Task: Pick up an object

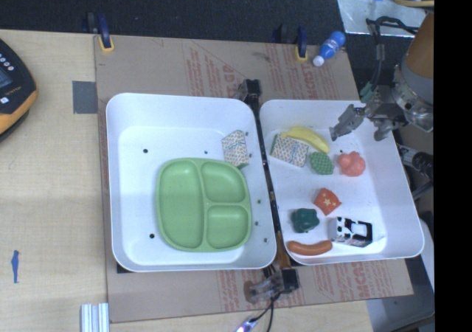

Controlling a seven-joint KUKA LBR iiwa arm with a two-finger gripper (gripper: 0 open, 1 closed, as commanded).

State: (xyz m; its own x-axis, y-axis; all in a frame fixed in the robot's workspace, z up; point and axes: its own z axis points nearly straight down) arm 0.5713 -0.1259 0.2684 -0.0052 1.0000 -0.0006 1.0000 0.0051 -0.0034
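Faint red print on cardboard sheet under bins; illegible.

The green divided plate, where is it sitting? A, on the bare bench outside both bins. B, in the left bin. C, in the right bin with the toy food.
B: the green divided plate lies flat inside the left bin, while the banana and other toy food are in the right bin.

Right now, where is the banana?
The banana lies in the right bin, near its far edge, just behind a patterned block and a green knobbly toy. The gripper hangs to its right.
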